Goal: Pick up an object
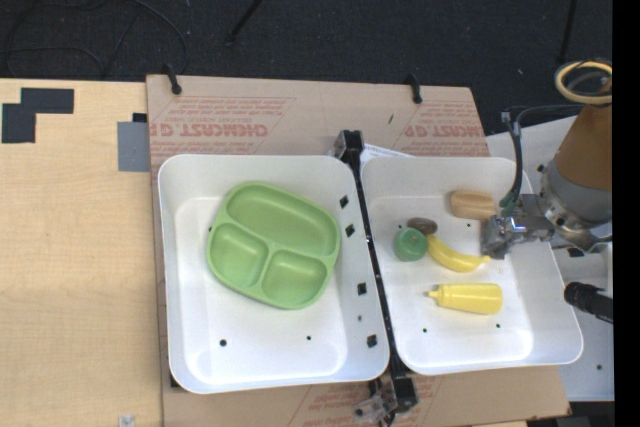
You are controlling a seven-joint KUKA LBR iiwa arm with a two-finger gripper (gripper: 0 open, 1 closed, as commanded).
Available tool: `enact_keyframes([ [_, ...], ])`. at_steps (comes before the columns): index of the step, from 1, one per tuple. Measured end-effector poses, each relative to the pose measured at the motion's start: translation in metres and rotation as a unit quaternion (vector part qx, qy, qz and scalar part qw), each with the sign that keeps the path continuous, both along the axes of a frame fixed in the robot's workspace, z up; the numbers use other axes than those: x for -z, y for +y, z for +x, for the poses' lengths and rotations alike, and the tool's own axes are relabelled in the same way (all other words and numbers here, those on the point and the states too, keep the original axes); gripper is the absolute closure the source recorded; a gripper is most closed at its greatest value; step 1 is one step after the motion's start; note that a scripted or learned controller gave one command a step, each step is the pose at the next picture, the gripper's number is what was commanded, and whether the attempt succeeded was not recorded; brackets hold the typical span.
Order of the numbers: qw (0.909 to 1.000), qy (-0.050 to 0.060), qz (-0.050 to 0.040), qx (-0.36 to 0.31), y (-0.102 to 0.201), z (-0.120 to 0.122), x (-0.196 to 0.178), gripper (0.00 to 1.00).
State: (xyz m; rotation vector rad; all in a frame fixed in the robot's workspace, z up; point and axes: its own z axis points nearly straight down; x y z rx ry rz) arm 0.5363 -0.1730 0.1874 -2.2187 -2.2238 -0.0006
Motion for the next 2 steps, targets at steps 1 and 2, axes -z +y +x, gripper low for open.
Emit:
enact_keyframes([
  [1,1.0000,0.000,-0.0002,0.000,0.000,0.001,-0.036,1.00],
  [2,1.0000,0.002,0.0012,-0.001,0.055,-0.002,-0.045,1.00],
])
